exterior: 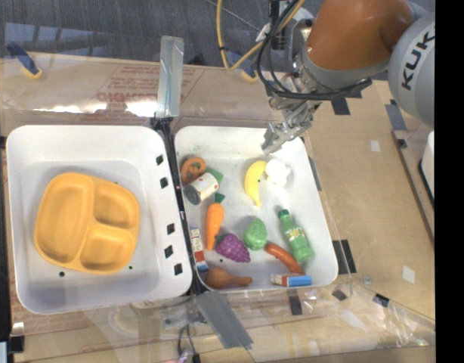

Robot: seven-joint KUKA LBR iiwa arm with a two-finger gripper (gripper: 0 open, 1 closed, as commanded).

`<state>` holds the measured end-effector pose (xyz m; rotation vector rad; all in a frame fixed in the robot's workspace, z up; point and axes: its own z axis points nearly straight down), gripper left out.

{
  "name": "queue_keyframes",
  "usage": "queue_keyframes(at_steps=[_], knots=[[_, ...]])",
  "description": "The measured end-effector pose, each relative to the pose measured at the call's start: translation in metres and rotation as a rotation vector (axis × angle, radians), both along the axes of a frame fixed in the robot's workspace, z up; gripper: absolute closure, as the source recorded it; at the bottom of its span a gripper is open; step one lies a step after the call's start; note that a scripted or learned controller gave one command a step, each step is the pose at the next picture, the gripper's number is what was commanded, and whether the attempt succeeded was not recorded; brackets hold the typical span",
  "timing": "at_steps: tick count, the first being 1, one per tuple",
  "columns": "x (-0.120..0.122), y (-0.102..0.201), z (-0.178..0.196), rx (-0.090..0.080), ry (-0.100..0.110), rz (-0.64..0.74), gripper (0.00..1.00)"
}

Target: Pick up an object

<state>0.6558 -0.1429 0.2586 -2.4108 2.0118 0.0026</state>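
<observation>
While nothing sits between its fingers that I can make out, the gripper (281,134) hangs at the twelve o'clock rim of the right bin (317,203), tips pointing down toward seven o'clock; whether the jaws are spread or pressed together I cannot tell, since the tips blur against the white wall. I judge this the approach step: no object is lifted yet.

Candidates lie close below. A yellow banana (255,181) rests just at six o'clock of the gripper, touching a small white object (277,172) on its three o'clock side. Farther toward six o'clock lie an orange carrot (214,224), purple grapes (233,248), a green vegetable (255,234), a green bottle (295,236) and a brown drumstick (226,280). The next move, as I see it, calls for a short descent onto the banana or white piece, jaws set across its narrow width and clear of the bin wall.

The left bin (20,203) carries a yellow divided tray (87,223).

Writing: white letters "KU" show on the arm (413,59) at two o'clock. Red print on the bench (217,89) covering and the bottle's label are too small to read.
</observation>
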Motion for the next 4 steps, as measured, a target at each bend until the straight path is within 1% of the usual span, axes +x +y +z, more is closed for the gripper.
queue_keyframes(at_steps=[1, 2, 3, 4], knots=[[0.001, -0.043, -0.014, 0.0, -0.003, 0.424, 1.0], [0.0, -0.053, -0.108, 0.005, 0.007, 0.625, 1.0], [0.0, -0.008, -0.102, 0.002, 0.003, 0.597, 1.0], [0.003, -0.053, 0.008, -0.006, -0.011, 0.81, 1.0]])
